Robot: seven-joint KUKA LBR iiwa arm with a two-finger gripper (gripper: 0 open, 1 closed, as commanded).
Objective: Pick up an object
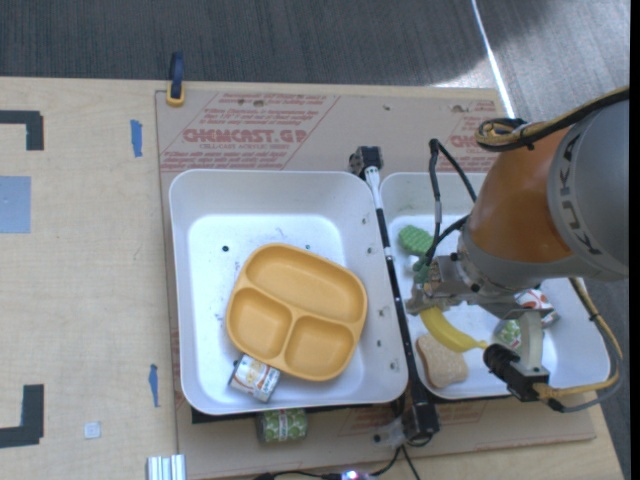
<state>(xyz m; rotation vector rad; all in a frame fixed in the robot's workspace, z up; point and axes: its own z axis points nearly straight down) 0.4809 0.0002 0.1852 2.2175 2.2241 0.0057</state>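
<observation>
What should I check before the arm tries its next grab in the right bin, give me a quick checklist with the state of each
1. Gripper is over the right bin: ok.
2. Fingers open or shut: cannot tell, the wrist hides them.
3. Something held already: cannot tell, nothing is visible between the fingers.
4. Targets in reach: ok, the banana and the bread slice lie just below the gripper, the green item above it.
5. Cables clear of the bin: not ok, black cable loops over the right bin.
6. Left bin out of the way: ok, the yellow divided plate and the can sit there.
</observation>
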